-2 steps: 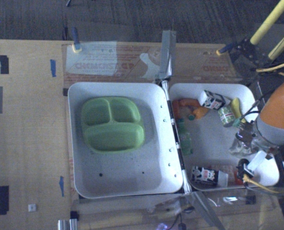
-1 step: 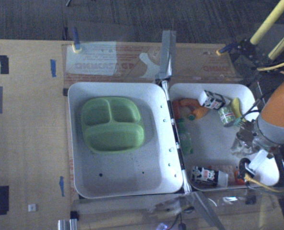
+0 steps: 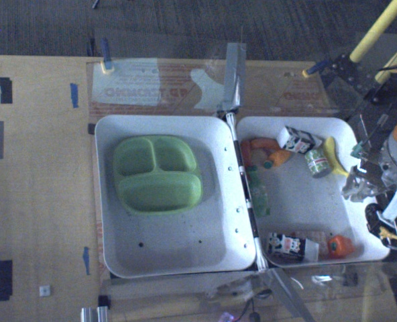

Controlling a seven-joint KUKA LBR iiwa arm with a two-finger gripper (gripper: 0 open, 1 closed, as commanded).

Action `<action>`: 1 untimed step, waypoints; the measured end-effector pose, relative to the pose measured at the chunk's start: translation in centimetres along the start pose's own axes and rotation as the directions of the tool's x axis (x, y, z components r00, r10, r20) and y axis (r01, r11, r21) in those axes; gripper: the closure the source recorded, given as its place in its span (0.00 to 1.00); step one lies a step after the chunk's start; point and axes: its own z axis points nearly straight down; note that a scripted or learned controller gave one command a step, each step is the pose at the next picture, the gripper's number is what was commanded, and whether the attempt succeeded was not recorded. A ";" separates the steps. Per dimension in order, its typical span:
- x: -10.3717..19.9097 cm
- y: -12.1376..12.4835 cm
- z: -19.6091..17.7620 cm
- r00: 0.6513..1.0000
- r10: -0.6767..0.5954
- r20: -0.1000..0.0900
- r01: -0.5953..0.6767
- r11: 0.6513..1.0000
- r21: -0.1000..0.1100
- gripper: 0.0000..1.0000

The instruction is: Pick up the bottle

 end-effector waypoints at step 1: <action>0.0 0.0 0.0 1.000 -0.001 0.000 0.001 1.000 0.001 0.00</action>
